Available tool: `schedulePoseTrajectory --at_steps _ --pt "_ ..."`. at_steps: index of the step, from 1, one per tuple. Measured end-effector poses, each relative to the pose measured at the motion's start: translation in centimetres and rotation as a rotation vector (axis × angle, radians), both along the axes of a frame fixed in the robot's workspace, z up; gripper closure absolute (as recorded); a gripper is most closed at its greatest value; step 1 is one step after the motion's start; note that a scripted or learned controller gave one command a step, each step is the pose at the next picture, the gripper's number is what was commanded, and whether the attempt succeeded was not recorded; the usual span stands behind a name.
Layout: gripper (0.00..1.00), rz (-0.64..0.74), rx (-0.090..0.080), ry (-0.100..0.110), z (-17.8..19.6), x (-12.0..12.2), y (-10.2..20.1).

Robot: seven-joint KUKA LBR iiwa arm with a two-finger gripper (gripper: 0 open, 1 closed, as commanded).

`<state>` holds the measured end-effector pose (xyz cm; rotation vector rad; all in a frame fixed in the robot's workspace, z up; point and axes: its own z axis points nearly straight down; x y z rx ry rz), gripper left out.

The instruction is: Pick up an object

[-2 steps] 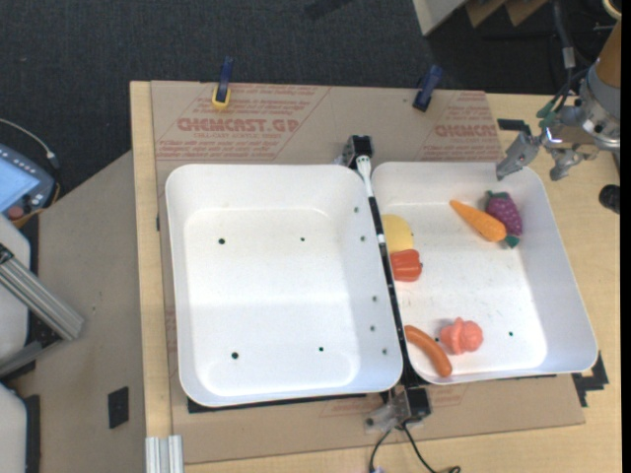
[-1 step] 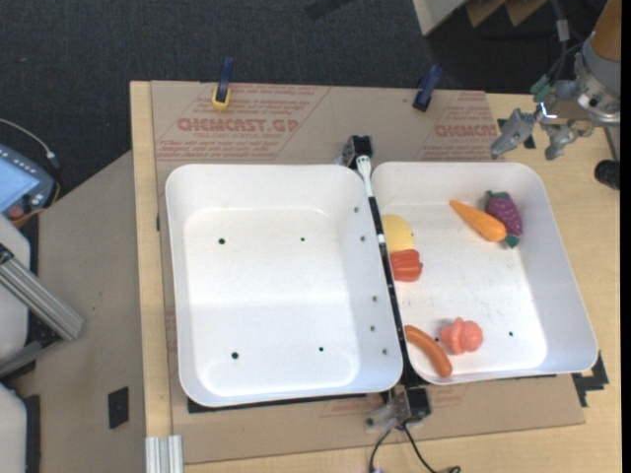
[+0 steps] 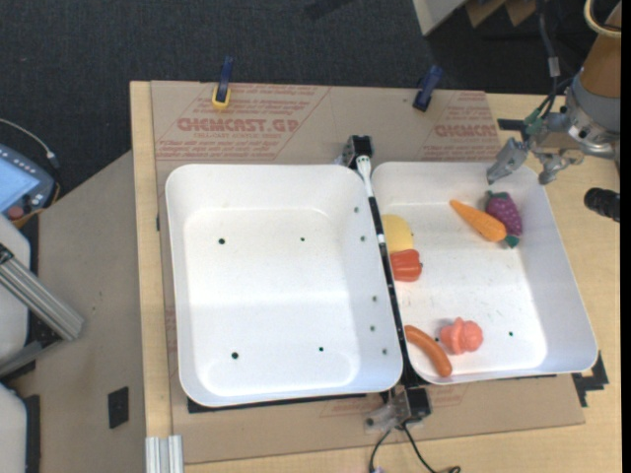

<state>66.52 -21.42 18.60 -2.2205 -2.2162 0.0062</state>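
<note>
Camera view: the grey arm is reaching in from the right, and its two-finger gripper [image 3: 527, 164] is hanging over the far right corner of the right bin [image 3: 552, 294], fingers [image 3: 505, 162] standing apart with nothing between them. Two shallow white bins are sitting side by side on a brown cardboard sheet [image 3: 296, 116] covering the bench. The left bin [image 3: 197, 264] is lying to the left of a black divider strip [image 3: 380, 254] running between the two bins.

In the right bin, a toy carrot [image 3: 477, 220] is lying near the far right corner, slanting from far left to near right. A bunch of purple toy grapes [image 3: 504, 212] is touching the carrot at its right end, just below the gripper. Against the bin's left wall, a yellow toy piece [image 3: 396, 232] is resting, and a red toy piece [image 3: 405, 265] is lying just on its near side, the two touching. By the near edge, an orange-red toy sausage [image 3: 429, 351] is lying slanted at the near left corner, and a pink toy piece [image 3: 460, 336] is sitting just to its right.

Two blue clamps, one to the left [image 3: 224, 82] and one to the right [image 3: 428, 87], are gripping the far edge of the cardboard sheet.
</note>
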Motion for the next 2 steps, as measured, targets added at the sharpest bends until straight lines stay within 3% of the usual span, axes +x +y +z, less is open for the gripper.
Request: schedulePoseTrajectory --at_steps 1,2 --pt "0.0 0.001 -0.006 -0.018 8.96 -0.7 -1.06" --pt "1.0 0.003 -0.005 -0.013 9.45 -0.69 -0.95"
